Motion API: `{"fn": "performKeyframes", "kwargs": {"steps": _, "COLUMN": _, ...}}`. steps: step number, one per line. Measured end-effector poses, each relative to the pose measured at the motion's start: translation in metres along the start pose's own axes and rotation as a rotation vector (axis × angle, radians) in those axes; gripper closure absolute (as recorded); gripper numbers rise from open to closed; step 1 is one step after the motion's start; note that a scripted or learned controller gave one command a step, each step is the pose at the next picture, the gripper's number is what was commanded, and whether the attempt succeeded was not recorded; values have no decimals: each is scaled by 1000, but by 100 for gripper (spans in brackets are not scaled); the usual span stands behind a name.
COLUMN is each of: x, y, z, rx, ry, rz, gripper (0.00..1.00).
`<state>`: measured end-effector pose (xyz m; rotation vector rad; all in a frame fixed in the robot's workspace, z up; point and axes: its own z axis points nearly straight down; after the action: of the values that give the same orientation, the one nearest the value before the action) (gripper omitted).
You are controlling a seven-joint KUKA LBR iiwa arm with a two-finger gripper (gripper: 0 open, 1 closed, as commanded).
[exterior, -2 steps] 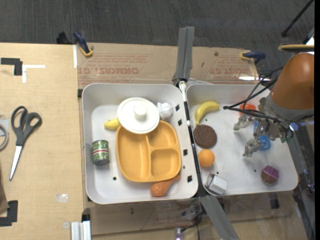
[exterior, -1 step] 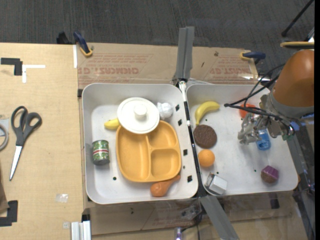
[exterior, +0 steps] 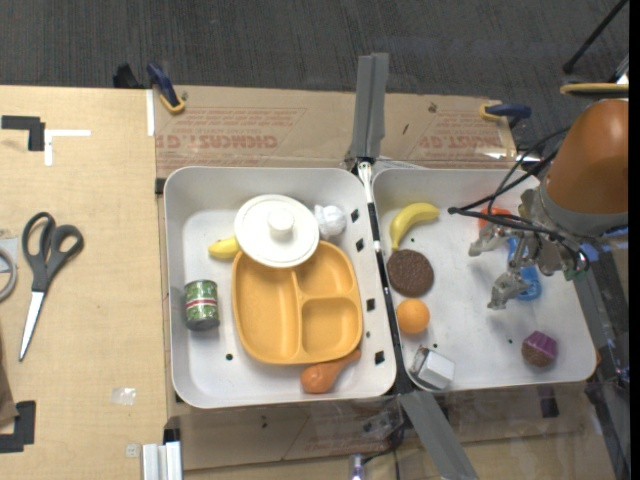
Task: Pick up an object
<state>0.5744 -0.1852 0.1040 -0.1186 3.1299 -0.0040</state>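
Claw [exterior: 497, 273] over the right bin [exterior: 470, 353], fingers spread open, nothing between them. A blue object [exterior: 526, 280] sits just beside it at 3 o'clock. Purple object [exterior: 540, 348] at 5 o'clock, orange [exterior: 412, 316] at 8 o'clock.

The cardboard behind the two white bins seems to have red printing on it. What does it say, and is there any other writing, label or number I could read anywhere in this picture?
Cardboard sheet: red print, upside down and mirrored from this camera, too blurred to read reliably.
Same red print behind the right bin: also unreadable.
Green can in the left bin: has a label, too small to read.
Nothing else bears readable text.
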Motion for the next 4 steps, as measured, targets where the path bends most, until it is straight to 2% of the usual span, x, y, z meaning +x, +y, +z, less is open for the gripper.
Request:
{"fn": "performKeyframes", "kwargs": {"steps": 1, "x": -2, "y": 0, "z": -11, "rx": 2, "ry": -6, "rz": -1, "gripper": 100}}
{"fn": "performKeyframes", "kwargs": {"steps": 2, "x": -2, "y": 0, "z": -11, "rx": 2, "ry": -5, "rz": -2, "gripper": 0}}
{"fn": "performKeyframes", "kwargs": {"steps": 3, "x": -10, "y": -16, "z": 11, "rx": -1, "ry": 4, "rz": -14, "gripper": 0}}
{"fn": "performKeyframes", "kwargs": {"steps": 4, "x": -12, "y": -16, "z": 0, "rx": 2, "ry": -2, "rz": -15, "gripper": 100}}
